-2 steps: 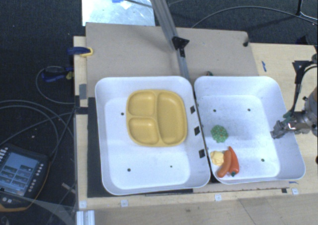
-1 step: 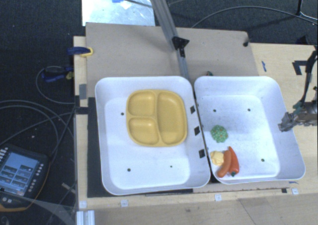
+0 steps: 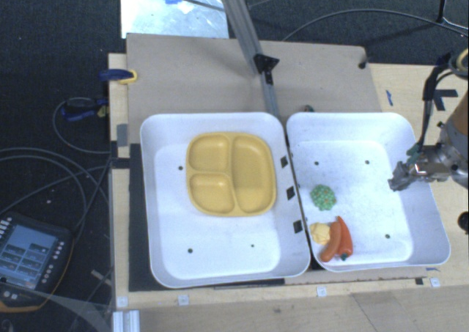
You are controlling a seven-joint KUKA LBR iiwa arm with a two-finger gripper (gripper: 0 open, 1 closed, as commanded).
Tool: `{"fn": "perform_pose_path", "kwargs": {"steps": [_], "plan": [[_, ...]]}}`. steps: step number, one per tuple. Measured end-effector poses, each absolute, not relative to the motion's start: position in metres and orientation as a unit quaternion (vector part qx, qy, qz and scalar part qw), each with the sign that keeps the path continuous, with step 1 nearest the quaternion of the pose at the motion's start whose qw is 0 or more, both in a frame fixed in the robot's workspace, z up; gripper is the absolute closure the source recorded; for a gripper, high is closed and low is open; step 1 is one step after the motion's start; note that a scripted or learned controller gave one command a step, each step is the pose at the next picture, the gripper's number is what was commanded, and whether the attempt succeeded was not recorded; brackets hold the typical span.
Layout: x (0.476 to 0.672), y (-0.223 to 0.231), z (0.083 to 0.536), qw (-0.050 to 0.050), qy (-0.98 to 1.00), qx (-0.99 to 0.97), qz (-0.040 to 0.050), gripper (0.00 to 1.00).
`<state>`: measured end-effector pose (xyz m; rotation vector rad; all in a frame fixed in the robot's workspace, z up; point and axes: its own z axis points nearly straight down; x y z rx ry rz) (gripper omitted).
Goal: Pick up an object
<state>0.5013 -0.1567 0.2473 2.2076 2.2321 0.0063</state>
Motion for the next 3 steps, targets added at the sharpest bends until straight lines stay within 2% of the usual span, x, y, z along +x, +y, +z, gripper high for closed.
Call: {"fn": "perform_pose_path", "kwargs": {"steps": [1, 3], "plan": [[0.514, -0.100, 0.238, 0.000, 0.711, 0.703, 0.0014, 1.00], [0.519, -0.003, 0.222, 0.000, 0.711, 0.703, 0.0009, 1.00]]}}
